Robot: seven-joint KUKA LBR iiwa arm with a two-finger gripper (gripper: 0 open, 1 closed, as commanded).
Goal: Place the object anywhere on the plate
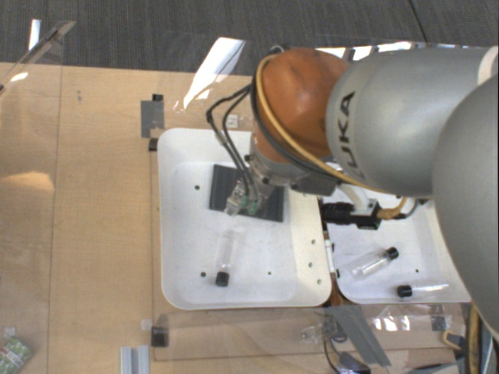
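A dark grey flat plate (223,185) lies in the upper middle of the left white bin (179,232). My gripper (244,200) hangs right over the plate's middle, under the orange band and wrist, which cover most of it. A clear tube with a black cap (225,257) lies on the bin floor just below the plate, cap end nearest the front. It lies apart from the gripper.
The right bin (351,287) holds two more clear tubes with black caps, one (375,261) in the middle and one (422,289) near the front. The big grey arm covers most of that bin. Black cables loop off the wrist above the plate.
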